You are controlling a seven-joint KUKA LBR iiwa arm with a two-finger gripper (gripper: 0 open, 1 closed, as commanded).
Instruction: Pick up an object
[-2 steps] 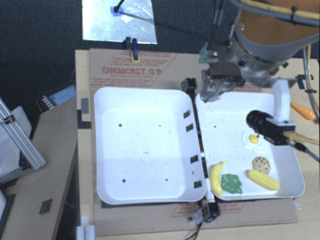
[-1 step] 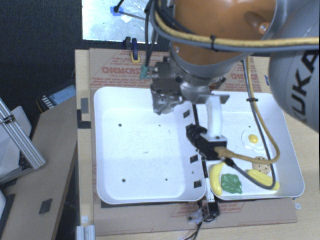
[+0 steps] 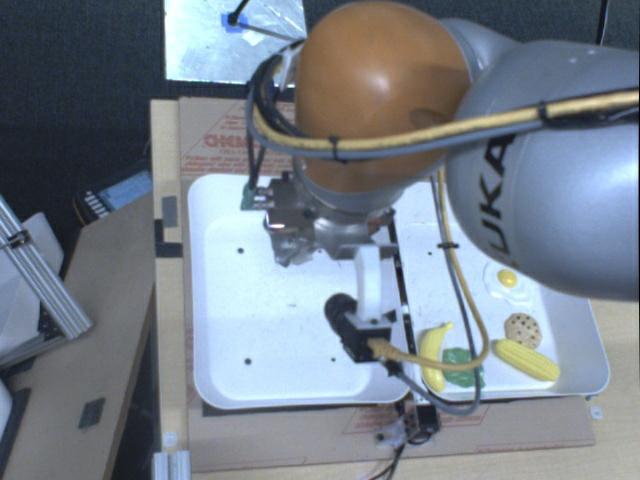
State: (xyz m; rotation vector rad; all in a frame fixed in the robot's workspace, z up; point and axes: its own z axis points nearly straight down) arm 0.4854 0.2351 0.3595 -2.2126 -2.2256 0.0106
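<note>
The gripper (image 3: 288,240) hangs low over the left bin (image 3: 240,308) near its far right corner, and I cannot tell whether it is clasped or released. The things to pick up lie along the right bin's (image 3: 598,373) near edge, probably out of reach from this pose: banana (image 3: 433,348), green piece (image 3: 462,362), cookie (image 3: 520,328), corn (image 3: 527,360).

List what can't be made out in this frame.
1. gripper: in the camera view the arm's orange band overhangs it, so whether it holds anything is hidden.
2. right bin: its far part lies under the grey arm; contents there unseen.
3. green object: too small, close against the banana; type unclear.
4. left bin: part of its far side is covered by the orange band.
</note>
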